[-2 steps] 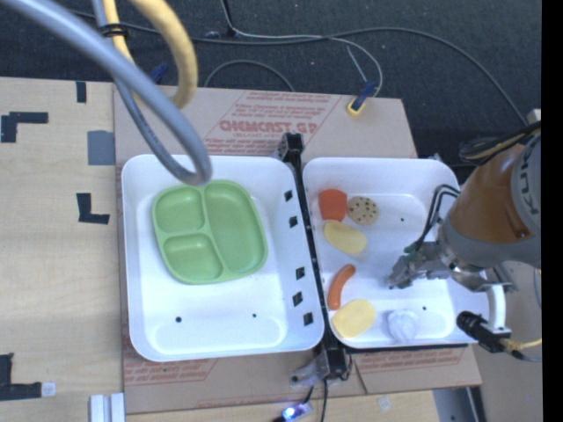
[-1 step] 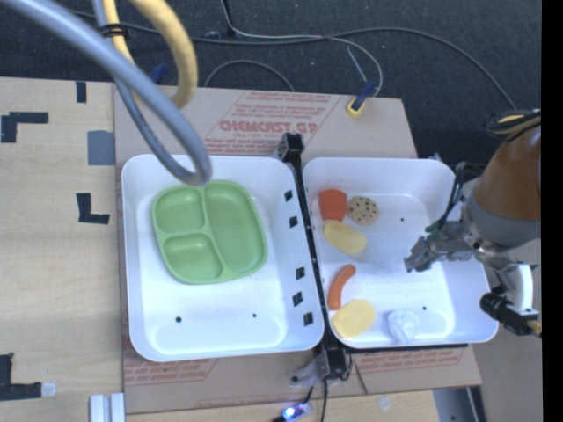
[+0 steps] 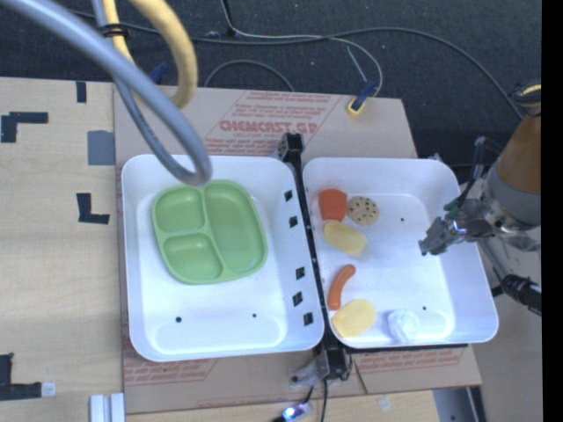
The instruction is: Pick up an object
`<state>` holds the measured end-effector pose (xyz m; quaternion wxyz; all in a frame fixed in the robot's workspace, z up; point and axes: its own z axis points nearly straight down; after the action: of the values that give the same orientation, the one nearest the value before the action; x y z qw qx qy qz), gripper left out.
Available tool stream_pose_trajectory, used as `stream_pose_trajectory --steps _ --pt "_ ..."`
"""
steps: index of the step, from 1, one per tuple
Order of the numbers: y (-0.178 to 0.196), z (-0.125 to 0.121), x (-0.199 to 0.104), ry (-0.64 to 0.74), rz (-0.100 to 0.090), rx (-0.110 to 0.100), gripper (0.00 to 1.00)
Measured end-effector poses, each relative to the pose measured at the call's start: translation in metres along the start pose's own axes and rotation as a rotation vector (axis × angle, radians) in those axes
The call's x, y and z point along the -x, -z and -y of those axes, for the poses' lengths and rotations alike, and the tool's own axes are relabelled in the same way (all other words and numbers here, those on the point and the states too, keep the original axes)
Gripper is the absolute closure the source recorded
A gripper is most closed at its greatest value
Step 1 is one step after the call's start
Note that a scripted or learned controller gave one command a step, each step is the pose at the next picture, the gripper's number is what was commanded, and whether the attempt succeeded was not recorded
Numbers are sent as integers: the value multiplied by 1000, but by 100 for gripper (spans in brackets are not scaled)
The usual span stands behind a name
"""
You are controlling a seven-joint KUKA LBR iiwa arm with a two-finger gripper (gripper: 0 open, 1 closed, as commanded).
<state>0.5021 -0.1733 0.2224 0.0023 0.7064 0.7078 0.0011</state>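
Observation:
The right bin [image 3: 440, 178] holds several small items along its left side. An orange-red block [image 3: 332, 204] sits at the top left with a speckled cookie [image 3: 361, 208] beside it. Below them lie a pale yellow piece [image 3: 344, 237], an orange sausage shape [image 3: 340, 285] and a round yellow piece [image 3: 354, 318]. A crumpled white item [image 3: 403, 325] rests near the front wall. My gripper [image 3: 437, 238] hangs over the right part of this bin, apart from all the items, with nothing seen in it.
The left bin [image 3: 141, 323] contains a green divided plate [image 3: 209, 231]. A grey hose [image 3: 132, 86] and a yellow hose [image 3: 167, 25] cross above the left bin's back corner. Black clips [image 3: 299, 271] line the divider between bins. Cables lie beyond the bins.

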Motion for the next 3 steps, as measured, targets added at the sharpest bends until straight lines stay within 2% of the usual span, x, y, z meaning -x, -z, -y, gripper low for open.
stream_pose_trajectory --steps 1,2,3 --pt "62 -4 -2 0 0 -1 100" --pt "61 0 -50 3 -2 -5 100" --pt "48 -2 -112 5 -3 -6 100"
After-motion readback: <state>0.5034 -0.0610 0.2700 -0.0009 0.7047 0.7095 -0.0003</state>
